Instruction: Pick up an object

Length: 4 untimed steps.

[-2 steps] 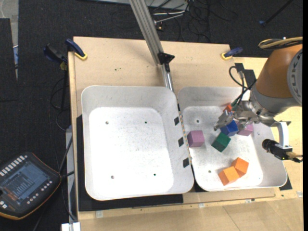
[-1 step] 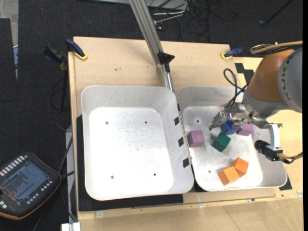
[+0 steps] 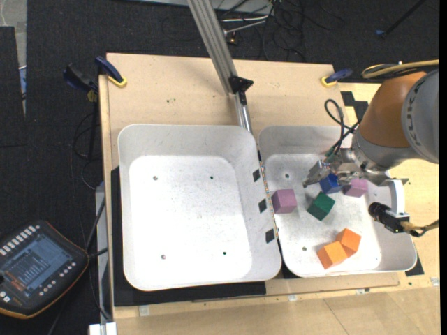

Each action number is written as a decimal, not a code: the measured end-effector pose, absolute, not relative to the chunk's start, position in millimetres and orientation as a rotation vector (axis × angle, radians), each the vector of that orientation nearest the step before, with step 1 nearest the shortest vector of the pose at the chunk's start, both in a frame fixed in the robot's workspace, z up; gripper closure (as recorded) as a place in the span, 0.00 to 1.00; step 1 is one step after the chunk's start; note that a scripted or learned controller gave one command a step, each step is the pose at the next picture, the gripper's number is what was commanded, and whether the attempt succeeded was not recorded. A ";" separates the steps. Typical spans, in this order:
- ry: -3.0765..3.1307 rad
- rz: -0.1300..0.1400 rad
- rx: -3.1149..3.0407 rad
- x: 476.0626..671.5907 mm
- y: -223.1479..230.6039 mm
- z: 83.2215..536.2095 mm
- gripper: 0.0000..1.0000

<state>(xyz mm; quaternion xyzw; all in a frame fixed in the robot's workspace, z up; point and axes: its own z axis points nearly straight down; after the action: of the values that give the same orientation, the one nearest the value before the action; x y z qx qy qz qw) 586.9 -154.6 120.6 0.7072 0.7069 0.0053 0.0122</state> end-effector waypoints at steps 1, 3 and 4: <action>2.203 0.020 2.203 588.1 -154.3 129.8 1.00; 2.219 0.005 2.214 584.3 -162.5 235.1 1.00; 2.228 0.004 2.213 587.1 -112.1 242.4 1.00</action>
<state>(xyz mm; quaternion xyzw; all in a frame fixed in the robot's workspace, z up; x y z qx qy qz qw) 587.1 -112.1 242.4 0.7047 0.7095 0.0014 0.0005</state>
